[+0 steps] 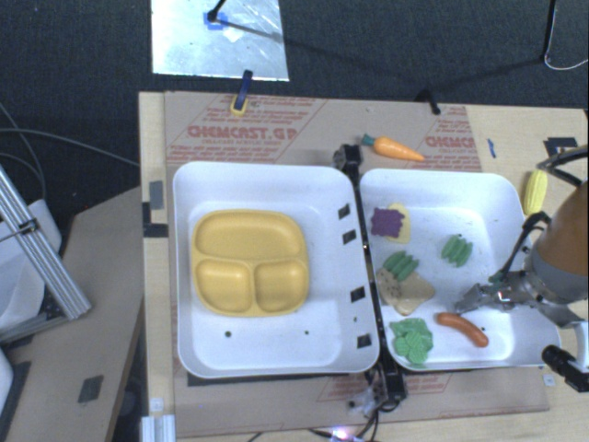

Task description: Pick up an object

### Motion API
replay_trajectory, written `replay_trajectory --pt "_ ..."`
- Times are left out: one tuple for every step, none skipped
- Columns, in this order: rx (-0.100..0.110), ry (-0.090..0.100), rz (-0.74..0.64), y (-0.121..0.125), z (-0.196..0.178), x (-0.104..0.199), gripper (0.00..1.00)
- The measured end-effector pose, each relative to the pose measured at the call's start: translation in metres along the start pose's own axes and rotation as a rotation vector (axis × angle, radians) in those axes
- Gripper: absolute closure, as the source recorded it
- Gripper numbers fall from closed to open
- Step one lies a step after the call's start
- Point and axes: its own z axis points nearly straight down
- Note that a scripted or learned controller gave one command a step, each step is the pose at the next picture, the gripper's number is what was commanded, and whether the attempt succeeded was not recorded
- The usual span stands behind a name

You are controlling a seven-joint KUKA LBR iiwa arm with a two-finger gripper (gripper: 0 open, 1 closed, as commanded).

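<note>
My gripper (pixel 474 296) hangs low over the right bin (pixel 479 187), at its front right, with the arm coming in from the right edge. Just below and left of it lies an orange-red sausage (pixel 462 329) on the bin floor. The same bin also holds a purple grape bunch (pixel 389 221), a small green piece (pixel 456 249), a green vegetable on a tan slice (pixel 403 279) and a green leafy piece (pixel 411 339). Nothing is seen held in the gripper.
The left bin (pixel 267 180) holds a yellow divided tray (pixel 249 261). A carrot (pixel 394 148) lies on the cardboard behind the bins. A yellow corn cob (pixel 535 191) sits at the right bin's right rim. A black divider (pixel 364 265) runs between the bins.
</note>
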Motion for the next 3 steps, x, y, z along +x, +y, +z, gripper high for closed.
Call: replay_trajectory --pt "-0.007 -0.002 -0.003 0.004 -0.011 0.0 1.0" --pt "-0.004 0.0 -0.008 0.006 0.0 0.041 1.0" --pt "-0.004 -0.001 -0.006 0.003 0.0 0.065 1.0"
